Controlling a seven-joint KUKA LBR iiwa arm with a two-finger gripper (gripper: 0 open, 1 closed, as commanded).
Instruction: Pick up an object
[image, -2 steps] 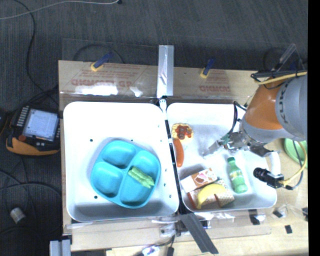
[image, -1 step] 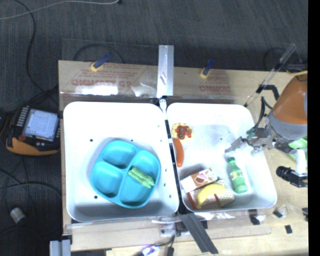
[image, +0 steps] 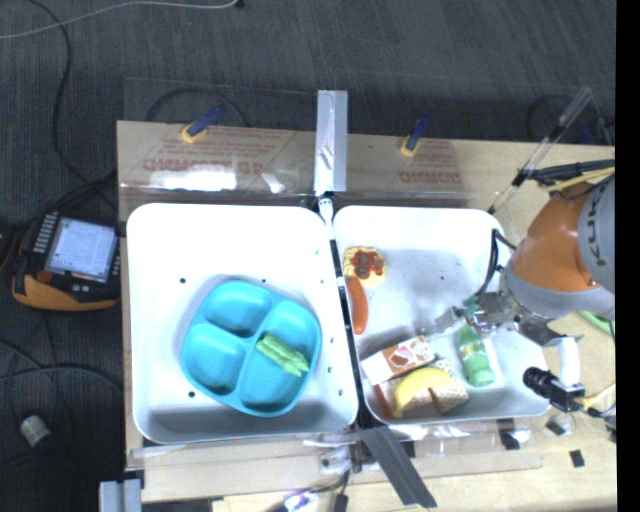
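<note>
The arm (image: 565, 255), grey with an orange band, reaches in from the right over the right bin (image: 425, 235). Its gripper (image: 468, 318) sits low in the near right part of that bin, just above a small green bottle (image: 476, 360) that lies on the bin floor. Whether the gripper is apart or together cannot be told from this angle, and nothing is visibly held in it.

The right bin holds the loose things. A small pizza slice toy (image: 365, 264) lies in the far left part, and an orange carrot-like piece (image: 357, 304) lies just near of it, along the left wall. In the near part a small printed carton (image: 402, 358) lies beside a yellow banana toy (image: 420, 386), which touches a brown bread-like piece (image: 450, 398). The green bottle lies just right of that cluster.

The left bin (image: 160, 250) holds a blue divided plate (image: 225, 350) with four compartments. A green vegetable toy (image: 283, 354) lies across the near right compartment of the plate.

Both bins stand side by side on the wooden worktop (image: 480, 160). On the floor to the left of the worktop lies a handheld control pendant (image: 70, 255) with a lit screen.
</note>
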